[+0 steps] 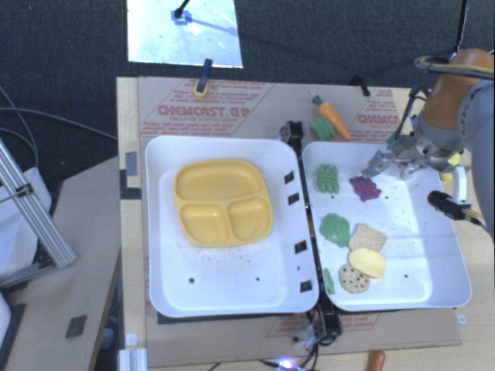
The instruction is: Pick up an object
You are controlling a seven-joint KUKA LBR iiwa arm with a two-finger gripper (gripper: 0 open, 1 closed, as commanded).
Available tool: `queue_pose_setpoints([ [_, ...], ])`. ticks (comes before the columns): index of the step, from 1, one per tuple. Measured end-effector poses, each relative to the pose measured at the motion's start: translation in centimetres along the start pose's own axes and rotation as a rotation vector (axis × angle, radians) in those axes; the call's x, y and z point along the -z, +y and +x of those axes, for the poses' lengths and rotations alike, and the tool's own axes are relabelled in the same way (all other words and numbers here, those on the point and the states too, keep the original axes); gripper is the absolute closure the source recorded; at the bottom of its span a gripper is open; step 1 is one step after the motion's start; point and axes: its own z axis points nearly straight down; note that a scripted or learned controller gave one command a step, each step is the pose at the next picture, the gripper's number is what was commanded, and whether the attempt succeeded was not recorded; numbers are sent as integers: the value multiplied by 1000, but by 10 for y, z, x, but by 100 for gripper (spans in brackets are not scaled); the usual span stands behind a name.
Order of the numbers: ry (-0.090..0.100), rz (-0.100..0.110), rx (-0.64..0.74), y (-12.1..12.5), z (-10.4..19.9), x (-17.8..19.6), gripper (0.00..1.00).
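Note:
My gripper (pixel 377 165) reaches in from the right and hovers low over the upper part of the right bin (pixel 433 284). Its tip is just above and to the right of a purple bunch of toy grapes (pixel 365 188). Left of the grapes lies a ridged green toy vegetable (pixel 328 178). Lower in the bin sit a leafy green piece (pixel 335 229), a pale cracker (pixel 367 238), a yellow lemon-like piece (pixel 371 263), a speckled cookie (pixel 353 280) and a small green sliver (pixel 329 280). I see nothing held in the gripper.
The left bin (pixel 166 284) holds a yellow divided plate (pixel 223 202). A toy carrot (pixel 334 117) with a green piece (pixel 322 128) lies on the cardboard behind the bins. A black part (pixel 452 205) juts over the right bin's right side.

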Motion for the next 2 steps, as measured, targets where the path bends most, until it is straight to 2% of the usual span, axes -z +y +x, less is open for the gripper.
queue_pose_setpoints([
  [1,-3,-1,-7,-75,-2,1,0],
  [2,-3,-7,3,-32,26,0,0],
])
